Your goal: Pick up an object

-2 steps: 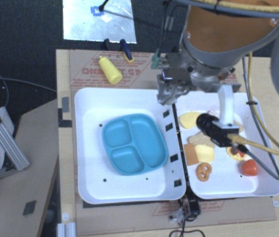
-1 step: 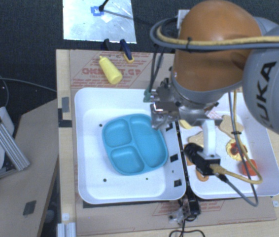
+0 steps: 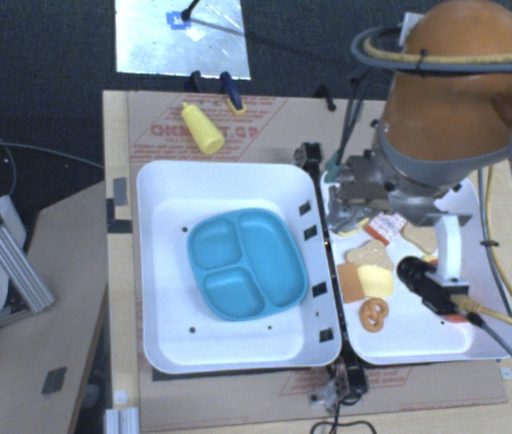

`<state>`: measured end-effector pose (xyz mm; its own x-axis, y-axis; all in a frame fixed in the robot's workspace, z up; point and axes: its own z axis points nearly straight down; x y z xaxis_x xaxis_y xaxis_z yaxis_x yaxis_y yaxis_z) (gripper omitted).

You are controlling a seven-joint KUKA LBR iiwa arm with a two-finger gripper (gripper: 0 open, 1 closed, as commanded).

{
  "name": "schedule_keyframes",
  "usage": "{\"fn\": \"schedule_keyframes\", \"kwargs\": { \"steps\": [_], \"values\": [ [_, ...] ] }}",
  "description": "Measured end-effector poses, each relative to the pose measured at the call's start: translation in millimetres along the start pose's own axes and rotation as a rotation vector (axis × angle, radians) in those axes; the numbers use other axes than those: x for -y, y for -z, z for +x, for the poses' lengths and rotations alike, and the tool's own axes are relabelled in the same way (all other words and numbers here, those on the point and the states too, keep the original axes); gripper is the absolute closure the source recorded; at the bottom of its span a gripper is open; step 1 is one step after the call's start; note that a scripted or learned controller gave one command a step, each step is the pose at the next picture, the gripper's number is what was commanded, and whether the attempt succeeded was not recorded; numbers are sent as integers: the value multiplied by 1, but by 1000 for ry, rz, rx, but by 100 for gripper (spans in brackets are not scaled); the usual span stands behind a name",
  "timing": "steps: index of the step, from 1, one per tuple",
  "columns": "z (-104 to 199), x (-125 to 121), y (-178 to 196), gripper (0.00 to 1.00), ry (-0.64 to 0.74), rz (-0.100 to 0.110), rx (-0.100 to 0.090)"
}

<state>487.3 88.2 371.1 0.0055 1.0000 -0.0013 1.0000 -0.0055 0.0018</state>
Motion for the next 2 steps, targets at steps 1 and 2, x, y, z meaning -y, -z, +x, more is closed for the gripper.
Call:
{"fn": "schedule_keyframes", "kwargs": {
  "steps": [1,2],
  "values": [
    [-15,-87,-115,100,3,7,2],
    [-36,-29,-34,100,3,-3,-2]
  ]
}}
